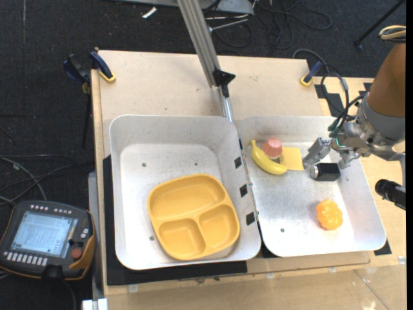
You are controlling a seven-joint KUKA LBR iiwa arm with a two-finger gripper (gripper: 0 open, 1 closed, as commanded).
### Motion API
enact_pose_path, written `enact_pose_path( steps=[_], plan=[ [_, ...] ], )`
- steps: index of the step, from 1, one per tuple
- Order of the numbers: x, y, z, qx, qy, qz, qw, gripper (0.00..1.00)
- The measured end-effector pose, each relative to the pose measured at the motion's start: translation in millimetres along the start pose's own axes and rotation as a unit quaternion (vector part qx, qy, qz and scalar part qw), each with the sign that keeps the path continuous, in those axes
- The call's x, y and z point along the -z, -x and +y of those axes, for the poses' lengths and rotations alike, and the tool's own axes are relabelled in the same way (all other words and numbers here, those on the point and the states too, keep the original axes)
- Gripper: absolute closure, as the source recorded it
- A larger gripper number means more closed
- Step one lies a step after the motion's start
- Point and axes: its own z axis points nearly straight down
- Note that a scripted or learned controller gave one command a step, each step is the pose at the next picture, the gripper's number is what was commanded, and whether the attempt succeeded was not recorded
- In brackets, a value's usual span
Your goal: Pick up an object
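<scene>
My gripper (332, 157) hangs over the right bin (361, 237), near its right side, with its fingers (315, 154) spread open. A small black block (326, 171) lies on the bin floor just under and in front of the fingertips, and it is not gripped. To the left lie a yellow banana (267, 163), a pink-red round object (273, 148) and a flat yellow piece (294, 159), all close together. An orange pepper-like object (330, 214) sits nearer the front of the same bin.
The left bin (129, 154) holds a yellow divided plate (193, 216). A slanted metal pole (201, 34) ends at the wall between the bins. Blue-and-yellow clamps (100, 66) grip the bench's far corners. A teach pendant (45, 237) lies at the lower left.
</scene>
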Motion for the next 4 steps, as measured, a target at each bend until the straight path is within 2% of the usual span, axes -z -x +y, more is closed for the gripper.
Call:
enact_pose_path(
  steps=[1,3,4],
  plan=[
    [0,0,0,0.000,0.000,0.000,1.0000,0.00],
    [-87,5,1,-0.001,-0.002,0.000,1.0000,0.00],
    [-147,0,6,-0.001,-0.003,0.001,1.0000,0.00]
  ],
)
